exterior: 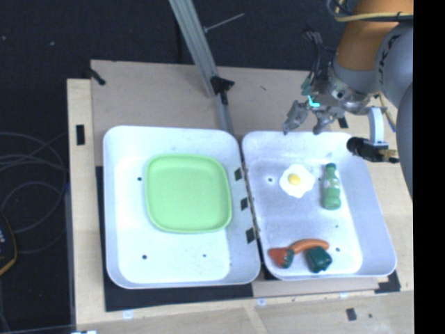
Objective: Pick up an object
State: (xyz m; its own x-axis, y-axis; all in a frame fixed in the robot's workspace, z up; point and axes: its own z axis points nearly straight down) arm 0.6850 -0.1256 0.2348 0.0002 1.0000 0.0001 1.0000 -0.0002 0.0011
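A brown bench [83, 186] holds two white bins. The left bin [118, 256] carries a big green plate [188, 192]. The right bin [368, 249] holds a green bottle [330, 186] and fried egg [296, 180] mid-bin, a carrot [299, 246] and small green block [319, 259] near its front edge. The gripper [306, 122] hangs over the back edge, fingers apart, holding nothing. It should drop straight onto one toy, probably the bottle.

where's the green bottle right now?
The green bottle lies in the right bin, in its upper right part, just right of the fried egg toy and below the hand.
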